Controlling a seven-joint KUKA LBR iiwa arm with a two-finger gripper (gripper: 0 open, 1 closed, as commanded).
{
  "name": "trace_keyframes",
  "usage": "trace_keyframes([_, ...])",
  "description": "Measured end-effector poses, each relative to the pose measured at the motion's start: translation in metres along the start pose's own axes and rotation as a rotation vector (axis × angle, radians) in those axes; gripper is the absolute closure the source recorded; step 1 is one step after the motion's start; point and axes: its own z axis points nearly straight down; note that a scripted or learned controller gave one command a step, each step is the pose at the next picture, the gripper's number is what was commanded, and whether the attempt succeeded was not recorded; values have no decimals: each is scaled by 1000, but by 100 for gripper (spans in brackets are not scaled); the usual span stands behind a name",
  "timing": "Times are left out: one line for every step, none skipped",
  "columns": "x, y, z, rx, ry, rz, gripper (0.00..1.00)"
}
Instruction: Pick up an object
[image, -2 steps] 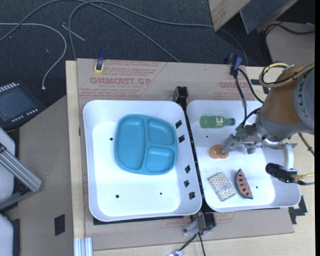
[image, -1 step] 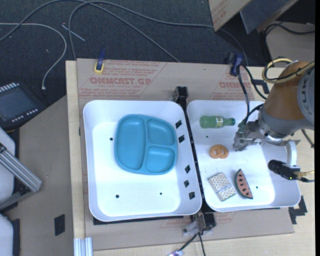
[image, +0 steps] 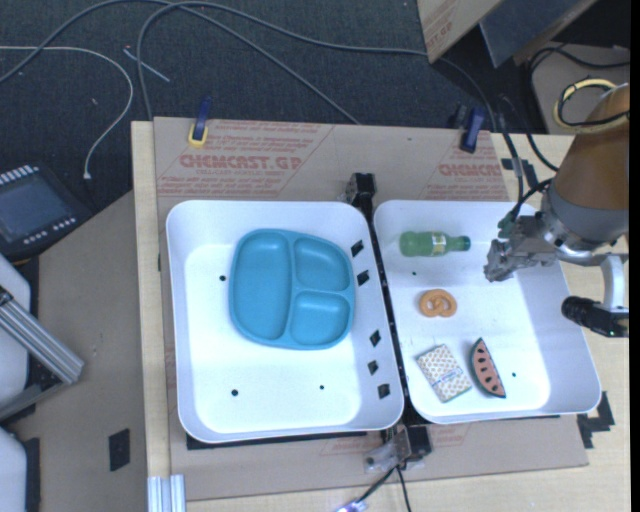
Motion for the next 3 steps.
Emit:
trace_keyframes([-2,3,-65,-1,-1,0,100])
trace_keyframes([-2,4,-80,3,1,0,100])
trace_keyframes([46,-4,-67,10,5,-4,100])
